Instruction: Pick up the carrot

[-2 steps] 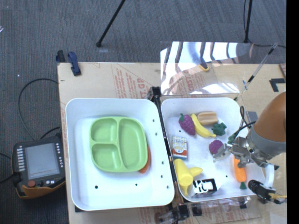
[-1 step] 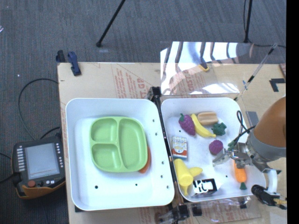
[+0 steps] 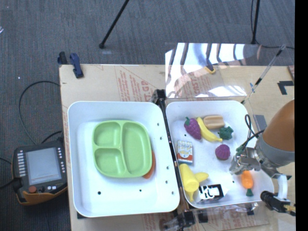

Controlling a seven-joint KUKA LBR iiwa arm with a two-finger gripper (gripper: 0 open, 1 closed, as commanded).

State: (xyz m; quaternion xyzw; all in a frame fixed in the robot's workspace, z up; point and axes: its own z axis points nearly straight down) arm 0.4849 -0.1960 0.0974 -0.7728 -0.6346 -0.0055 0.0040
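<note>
The carrot [image 3: 247, 179] is a small orange piece with a green top. It lies near the front right corner of the right bin [image 3: 240, 109], its green end toward the front. My gripper [image 3: 241, 163] hangs just above and behind the carrot, at the carrot's orange end. Whether it touches the carrot is not clear. The grey arm with its orange band [image 3: 284, 125] reaches in from the right.
The right bin also holds purple grapes [image 3: 192, 128], a banana [image 3: 208, 130], a bun [image 3: 213, 121], a green broccoli [image 3: 226, 132], a purple ball [image 3: 222, 152], a small box [image 3: 185, 151], a yellow bottle [image 3: 189, 177] and a black card [image 3: 211, 191]. A green divided plate [image 3: 121, 148] lies in the left bin [image 3: 82, 177].
</note>
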